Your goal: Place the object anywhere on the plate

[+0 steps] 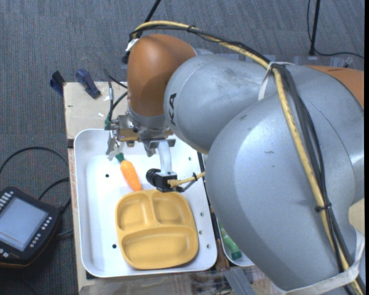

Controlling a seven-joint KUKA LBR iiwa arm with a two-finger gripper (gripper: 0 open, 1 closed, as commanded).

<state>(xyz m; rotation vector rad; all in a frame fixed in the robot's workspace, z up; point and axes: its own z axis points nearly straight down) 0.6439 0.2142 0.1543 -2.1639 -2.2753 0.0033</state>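
Tool (149, 165): hangs over the upper part of the left bin, below the arm's orange band; its fingertips are hard to make out, so whether it is released or clenched cannot be told.
Carrot (130, 173): orange with a green top, lying on the bin floor just at 9 o'clock of the tool, green end pointing to 11 o'clock; contact with the tool cannot be judged.
Plate (155, 229): yellow, with three compartments, at 6 o'clock of the tool and just at 5 o'clock of the carrot, apart from it.
Left bin (92, 226): white, shallow, holds the carrot and the plate.
Right bin (230, 257): mostly hidden under the arm; a green item (229, 244) shows at its near edge.
Arm (264, 158): grey, bulky, entering from 3 o'clock.
Worktop (86, 106): bare wood strip at 12 o'clock of the left bin.
Pendant (18, 225): handheld screen unit on the floor at 9 o'clock.
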